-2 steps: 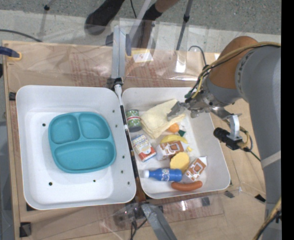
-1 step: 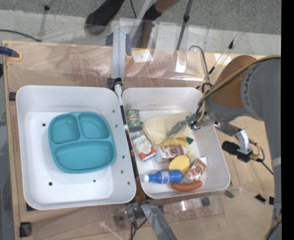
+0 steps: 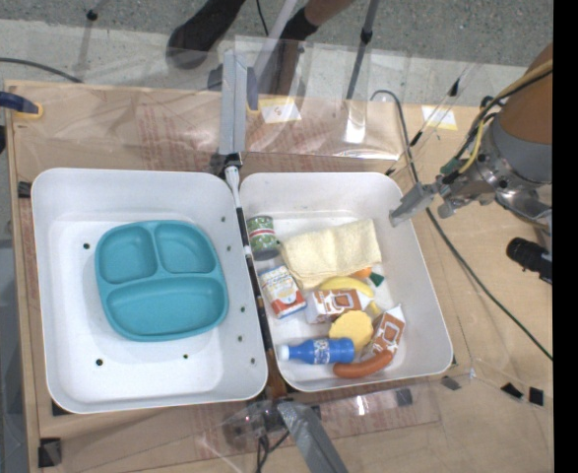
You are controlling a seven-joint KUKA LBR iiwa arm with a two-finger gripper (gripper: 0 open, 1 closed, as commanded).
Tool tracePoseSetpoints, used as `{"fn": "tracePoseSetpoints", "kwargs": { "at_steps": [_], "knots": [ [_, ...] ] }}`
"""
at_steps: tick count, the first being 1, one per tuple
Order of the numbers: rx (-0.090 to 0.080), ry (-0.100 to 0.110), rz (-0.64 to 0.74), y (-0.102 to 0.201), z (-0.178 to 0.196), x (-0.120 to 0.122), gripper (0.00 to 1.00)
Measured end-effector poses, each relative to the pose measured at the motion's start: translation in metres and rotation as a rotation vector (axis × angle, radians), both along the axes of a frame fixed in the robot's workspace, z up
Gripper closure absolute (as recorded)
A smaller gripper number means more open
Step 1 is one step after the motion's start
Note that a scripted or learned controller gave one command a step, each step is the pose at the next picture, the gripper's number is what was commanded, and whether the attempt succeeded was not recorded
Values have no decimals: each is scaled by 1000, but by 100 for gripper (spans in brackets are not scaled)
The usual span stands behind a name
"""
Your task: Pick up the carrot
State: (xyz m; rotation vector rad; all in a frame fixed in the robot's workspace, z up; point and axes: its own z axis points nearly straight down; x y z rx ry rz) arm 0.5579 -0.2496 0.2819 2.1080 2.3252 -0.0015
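The carrot (image 3: pixel 365 274) shows as a small orange sliver with a green tip in the right bin (image 3: pixel 421 264). It lies just below the yellow cloth (image 3: pixel 331 247) and is mostly covered by the yellow fruit (image 3: pixel 345 286) beside it. My gripper (image 3: pixel 405 211) hangs over the bin's upper right rim, reaching in from the right. It is above and to the right of the carrot, well apart from it, with nothing seen in it.
Also in the right bin are a green can (image 3: pixel 261 235), small cartons (image 3: pixel 281 292), a lemon (image 3: pixel 353 327), a blue bottle (image 3: pixel 318 352) and a sausage (image 3: pixel 363 366). The left bin (image 3: pixel 62 264) holds a blue divided plate (image 3: pixel 160 279). Cables trail right of the bins.
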Motion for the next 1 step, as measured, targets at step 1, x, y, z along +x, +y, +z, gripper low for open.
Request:
{"fn": "tracePoseSetpoints", "kwargs": {
  "at_steps": [1],
  "knots": [
    [1, 1, 152, 36, -191, -4, 0]
  ]
}}
